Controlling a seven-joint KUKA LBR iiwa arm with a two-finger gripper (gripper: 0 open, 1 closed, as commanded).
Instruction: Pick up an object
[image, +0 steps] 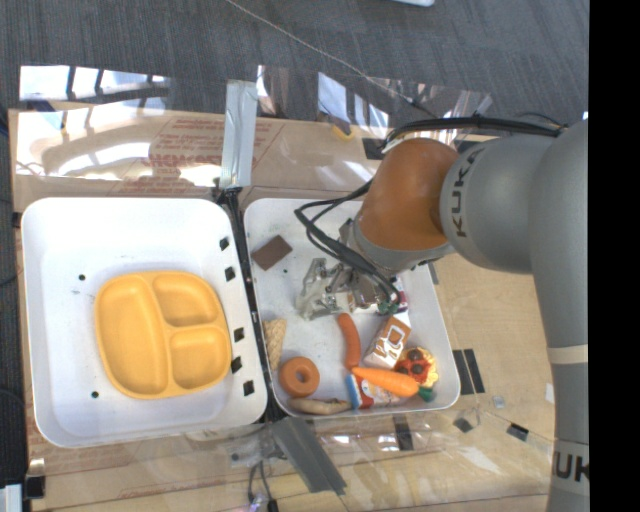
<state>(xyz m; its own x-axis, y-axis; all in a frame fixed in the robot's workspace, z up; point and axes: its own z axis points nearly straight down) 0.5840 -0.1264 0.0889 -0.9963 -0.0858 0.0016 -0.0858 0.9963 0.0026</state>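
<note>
Grey arm (520, 210) with its orange band sits highest and closest to the lens, reaching over the right bin (262, 300). Its gripper (322, 292) hangs low above the bin floor, just up and left of the hot dog sausage (350, 340), which I take as landmark. Whether anything is pinched I cannot tell (the metal parts blur together). Left of the sausage and lower lies a doughnut (299, 376); below the sausage, a carrot (385, 381); further up-left, a brown block (271, 252). Far left, a yellow divided plate (160, 332) fills the other bin. Judging by the pose, this is the descent toward a grasp; next comes closing squarely on one item, then lifting
</note>
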